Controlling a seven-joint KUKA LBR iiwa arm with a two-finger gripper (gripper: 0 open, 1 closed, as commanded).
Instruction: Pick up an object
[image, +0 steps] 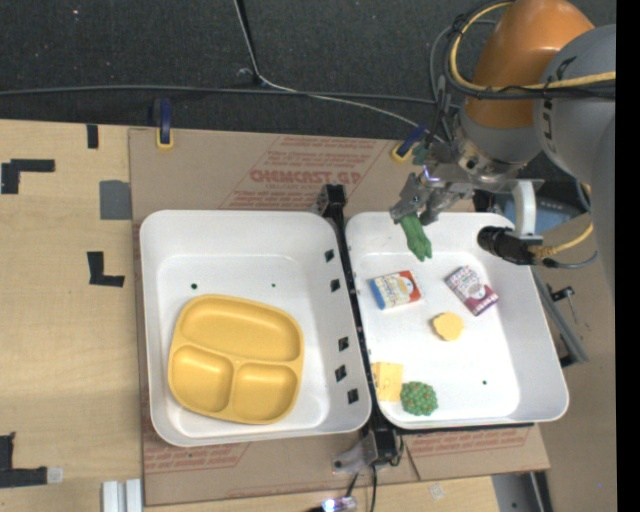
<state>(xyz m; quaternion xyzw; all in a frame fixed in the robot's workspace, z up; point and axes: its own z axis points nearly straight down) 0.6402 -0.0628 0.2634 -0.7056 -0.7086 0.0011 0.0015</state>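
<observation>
While the gripper (418, 212) hangs over the right bin's (520, 400) far edge, a green toy (416, 238) is clenched between its fingers, clear of the floor. The pick looks done; only carrying remains.

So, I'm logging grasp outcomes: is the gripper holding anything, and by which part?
Yes: the gripper pinches a small green object by its upper end; the rest hangs down over the right bin.

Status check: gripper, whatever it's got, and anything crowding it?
Gripper shut on green piece, above right bin's far edge. Blue packet just below; nothing blocking.
</observation>
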